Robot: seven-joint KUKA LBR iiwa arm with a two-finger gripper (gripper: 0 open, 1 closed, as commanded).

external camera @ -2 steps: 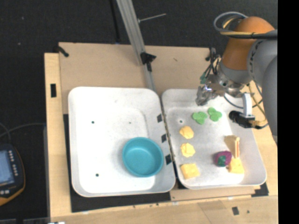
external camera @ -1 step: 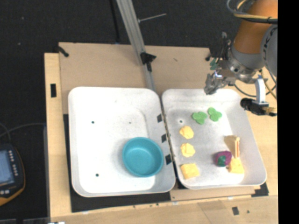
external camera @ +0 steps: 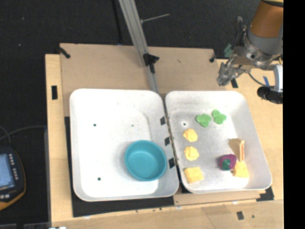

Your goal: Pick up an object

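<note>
Blue bowl (external camera: 144, 160): near side of left bin (external camera: 86, 104)
Right bin (external camera: 248, 113): yellow, green, purple bits scattered inside
End effector (external camera: 226, 76): hovering past right bin's far edge, holding nothing, can't tell its state

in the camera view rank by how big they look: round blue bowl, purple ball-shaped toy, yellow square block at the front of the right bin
1. Round blue bowl, by far the largest.
2. Yellow square block.
3. Purple ball-shaped toy, slightly smaller than the block; the margin is narrow, so these two are close.
</note>
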